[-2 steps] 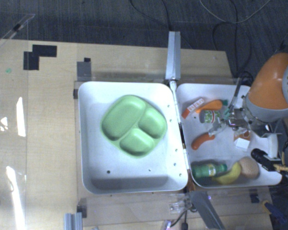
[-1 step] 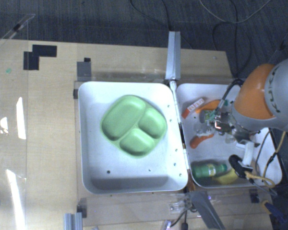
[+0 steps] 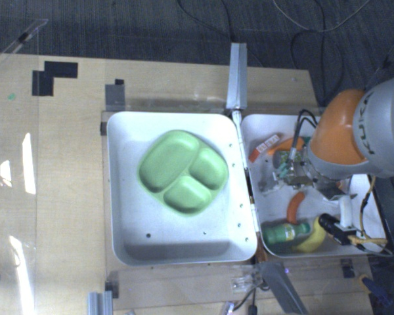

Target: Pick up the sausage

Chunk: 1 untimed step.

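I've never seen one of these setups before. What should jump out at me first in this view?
Probably the bright green three-compartment plastic plate, lying alone in the left white bin. Next, the big grey robot arm with its orange band, reaching in from the right over the right white bin. Beneath it lie a small orange-red sausage, a green bottle and a yellow banana along the near edge.

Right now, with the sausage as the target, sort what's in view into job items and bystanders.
Job:
- sausage, right bin
- gripper, beside it

Lying about:
- green divided plate, left bin
- green bottle
- banana
- orange-and-white packet
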Available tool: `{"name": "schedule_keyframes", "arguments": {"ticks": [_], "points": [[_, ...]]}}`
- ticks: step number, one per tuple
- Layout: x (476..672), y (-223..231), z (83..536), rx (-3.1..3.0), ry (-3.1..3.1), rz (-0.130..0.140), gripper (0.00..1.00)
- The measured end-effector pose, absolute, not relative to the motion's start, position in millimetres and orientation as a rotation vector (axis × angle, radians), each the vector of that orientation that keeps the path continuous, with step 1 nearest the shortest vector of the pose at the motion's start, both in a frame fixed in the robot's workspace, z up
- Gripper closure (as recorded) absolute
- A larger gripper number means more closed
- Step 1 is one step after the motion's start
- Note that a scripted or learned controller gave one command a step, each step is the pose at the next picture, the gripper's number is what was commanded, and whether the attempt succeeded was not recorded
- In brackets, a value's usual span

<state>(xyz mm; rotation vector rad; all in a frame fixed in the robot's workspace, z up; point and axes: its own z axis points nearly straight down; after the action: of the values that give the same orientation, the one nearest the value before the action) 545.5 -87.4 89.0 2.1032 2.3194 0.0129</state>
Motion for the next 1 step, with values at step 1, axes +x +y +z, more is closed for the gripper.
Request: {"name": "schedule_keyframes", "arguments": {"ticks": [1], "points": [[498.9, -119.8, 89.1, 2.016, 2.394, 0.013, 0.0]]}}
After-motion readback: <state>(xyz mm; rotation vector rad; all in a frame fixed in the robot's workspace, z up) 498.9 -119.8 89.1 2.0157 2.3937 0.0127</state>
